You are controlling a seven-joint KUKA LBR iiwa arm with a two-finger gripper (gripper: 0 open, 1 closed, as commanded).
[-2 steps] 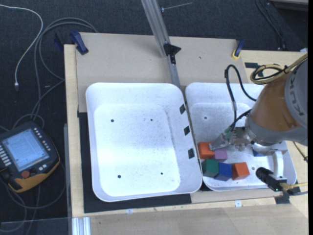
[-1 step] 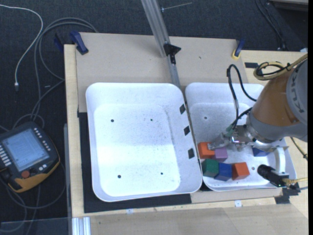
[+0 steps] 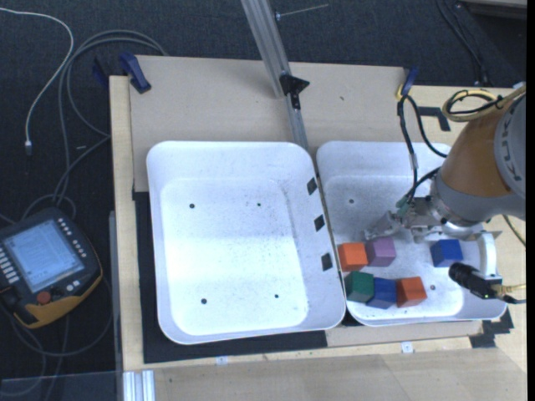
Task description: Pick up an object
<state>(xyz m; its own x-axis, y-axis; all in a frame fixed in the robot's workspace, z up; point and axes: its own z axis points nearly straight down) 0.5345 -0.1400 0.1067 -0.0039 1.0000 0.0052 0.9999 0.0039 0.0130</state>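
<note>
The arm (image 3: 481, 161) reaches in from the right over the right bin (image 3: 368, 170), its orange band sitting above the grey wrist. The gripper (image 3: 399, 220) hangs low over the middle of that bin, just to the far side of the cluster of blocks; whether it is released or clenched cannot be told, because the wrist and its cabling blur the tip.

Six blocks lie in the near half of the right bin. The purple block (image 3: 382, 250) sits nearest the gripper, just near and left of it, with an orange block (image 3: 353, 255) touching or almost touching its left side. Nearer the front rim, a green block (image 3: 360, 286), a blue block (image 3: 384, 291) and a second orange block (image 3: 410, 290) form a row, left to right. Another blue block (image 3: 446, 251) lies apart on the right, under the wrist.

The left bin (image 3: 226, 161) lies just beside the right one. A teach pendant (image 3: 42, 261) rests on the floor at far left.
</note>
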